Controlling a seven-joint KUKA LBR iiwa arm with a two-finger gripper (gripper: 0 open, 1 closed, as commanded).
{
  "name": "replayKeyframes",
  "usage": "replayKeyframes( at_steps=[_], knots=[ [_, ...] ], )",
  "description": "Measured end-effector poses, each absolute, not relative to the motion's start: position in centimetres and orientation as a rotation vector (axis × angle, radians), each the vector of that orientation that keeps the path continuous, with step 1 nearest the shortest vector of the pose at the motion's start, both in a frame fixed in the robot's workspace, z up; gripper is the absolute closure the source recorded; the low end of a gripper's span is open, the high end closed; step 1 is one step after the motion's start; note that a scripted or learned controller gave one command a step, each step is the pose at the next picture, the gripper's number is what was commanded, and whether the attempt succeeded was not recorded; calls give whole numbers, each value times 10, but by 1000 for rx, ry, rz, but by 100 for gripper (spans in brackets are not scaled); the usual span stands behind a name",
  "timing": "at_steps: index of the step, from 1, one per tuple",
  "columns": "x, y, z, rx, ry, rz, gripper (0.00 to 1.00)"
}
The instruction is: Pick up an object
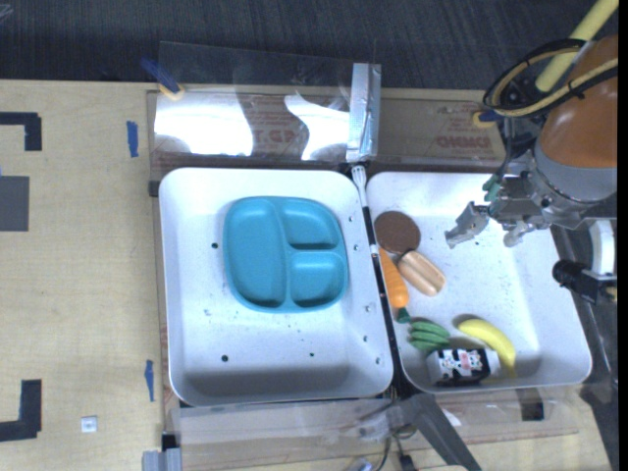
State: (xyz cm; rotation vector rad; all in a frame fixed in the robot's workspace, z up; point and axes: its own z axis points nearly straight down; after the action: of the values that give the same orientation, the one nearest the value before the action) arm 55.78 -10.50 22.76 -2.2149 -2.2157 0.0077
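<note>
A: Blue divided tray (286, 252) sits alone in the left bin (186, 341). Where's your tool?

B: My tool (488, 222) hangs over the upper part of the right bin (564, 356), fingers spread apart, nothing between them.

A: Candidates?

B: All in the right bin, left and lower side. Brown disc (396, 231) near the divider, tan bread roll (422, 273) just below it, orange carrot (393, 281) beside the roll along the divider. Lower down: green leafy piece (427, 335), yellow banana (488, 340), black-and-white carton (461, 364) close together.

A: Contact?

B: None. Tool's apart from all of them, nearest the disc and roll. Wooden worktop (78, 283) to the left.
</note>
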Motion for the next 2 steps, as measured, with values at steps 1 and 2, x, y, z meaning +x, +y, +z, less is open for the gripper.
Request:
replayKeyframes(
  at_steps=[1, 2],
  knots=[
    [502, -24, 181, -2035, -2381, 8, 0],
    [580, -69, 182, -2048, -2379, 5, 0]
  ],
)
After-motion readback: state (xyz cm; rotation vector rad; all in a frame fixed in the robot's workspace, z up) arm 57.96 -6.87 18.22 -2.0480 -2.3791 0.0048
